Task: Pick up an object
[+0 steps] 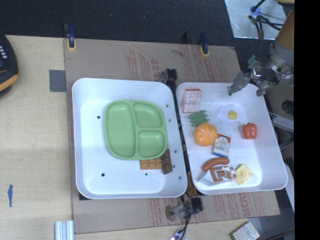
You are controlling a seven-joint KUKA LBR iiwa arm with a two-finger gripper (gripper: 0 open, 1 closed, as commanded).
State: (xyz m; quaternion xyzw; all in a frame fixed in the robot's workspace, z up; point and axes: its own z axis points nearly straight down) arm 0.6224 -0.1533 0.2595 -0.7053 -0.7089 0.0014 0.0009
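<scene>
My gripper (248,87) hangs over the far right corner of the right bin (270,184), its two fingers spread open with nothing between them. In that bin lie a small carton (191,100), a green leafy piece (199,118), a fried egg (230,115), a red pepper (249,130), an orange pumpkin (205,134), a blue and white carton (221,146), a sausage (215,163), a brown pretzel pack (220,174) and a cheese wedge (243,174). The egg lies just below and left of the fingers.
The left bin (90,179) holds a green divided plate (135,129), with a brown waffle (150,164) and a dark chocolate piece (166,161) at its near edge. Clamps (71,36) pin the cardboard sheet under both bins. A dark device (6,64) sits at far left.
</scene>
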